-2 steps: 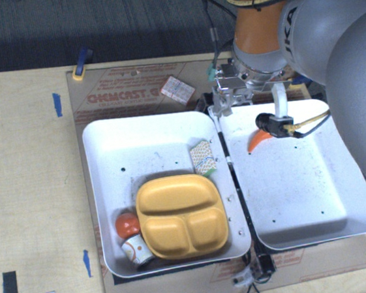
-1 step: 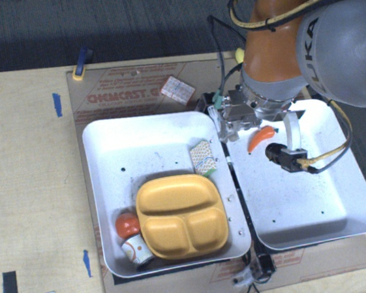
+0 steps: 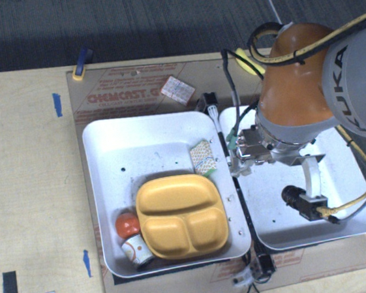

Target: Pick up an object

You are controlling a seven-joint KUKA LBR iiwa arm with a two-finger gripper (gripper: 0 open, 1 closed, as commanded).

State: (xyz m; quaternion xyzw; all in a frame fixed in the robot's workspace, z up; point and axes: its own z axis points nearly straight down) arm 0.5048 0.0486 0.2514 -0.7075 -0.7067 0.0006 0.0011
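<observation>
Gripper (image 3: pixel 240 159) hangs over the bins' divider, its state hidden by the wrist, nothing visibly held; next, descend toward the tray (image 3: pixel 181 215) at eight o'clock

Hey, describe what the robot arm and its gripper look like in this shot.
The arm is bulky and rounded, grey with black KUKA lettering, and has a wide orange band above the wrist. Black and yellow cables loop over it. Below sits a metallic wrist block with green wiring.
</observation>
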